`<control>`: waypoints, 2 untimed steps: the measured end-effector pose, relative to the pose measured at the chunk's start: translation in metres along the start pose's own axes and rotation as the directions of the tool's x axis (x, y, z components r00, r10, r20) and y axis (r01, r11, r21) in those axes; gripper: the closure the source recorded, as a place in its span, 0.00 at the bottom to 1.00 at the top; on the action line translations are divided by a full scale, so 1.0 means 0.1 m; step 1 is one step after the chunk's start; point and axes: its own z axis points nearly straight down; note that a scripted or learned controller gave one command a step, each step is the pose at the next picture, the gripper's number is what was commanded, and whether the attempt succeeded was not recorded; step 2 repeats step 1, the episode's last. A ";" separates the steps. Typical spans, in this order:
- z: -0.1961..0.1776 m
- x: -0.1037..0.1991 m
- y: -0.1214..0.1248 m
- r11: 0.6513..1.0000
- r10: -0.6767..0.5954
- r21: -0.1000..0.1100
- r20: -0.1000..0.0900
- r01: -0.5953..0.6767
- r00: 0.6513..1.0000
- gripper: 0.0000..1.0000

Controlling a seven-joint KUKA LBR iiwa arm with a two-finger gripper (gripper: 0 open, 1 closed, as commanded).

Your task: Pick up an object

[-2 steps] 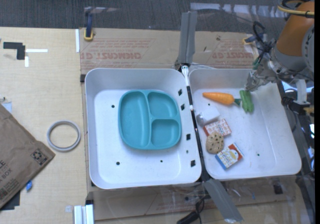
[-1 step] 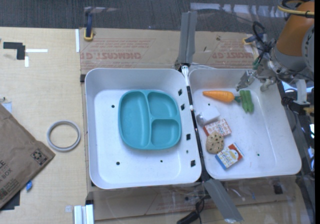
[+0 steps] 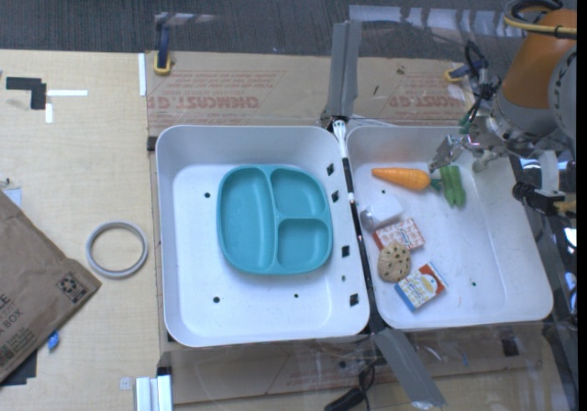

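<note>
The right bin holds an orange carrot lying at its far side. Just right of the carrot's thick end lies a green pod-shaped piece. Nearer the middle are a white block, a red-and-white packet, a brown cookie and a small colourful carton. My gripper hangs over the bin's far right part, just above the green piece and the carrot's end. Its fingers stand open and hold nothing.
The left bin carries a teal divided plate. On the bench to the left lie a roll of tape and a brown cardboard box. The arm's cables and orange band rise at the far right.
</note>
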 end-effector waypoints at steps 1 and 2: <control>-0.10 -0.01 0.01 1.000 -0.001 -0.003 0.004 0.001 1.000 1.00; -0.10 -0.01 0.01 1.000 -0.001 -0.003 0.004 0.001 1.000 1.00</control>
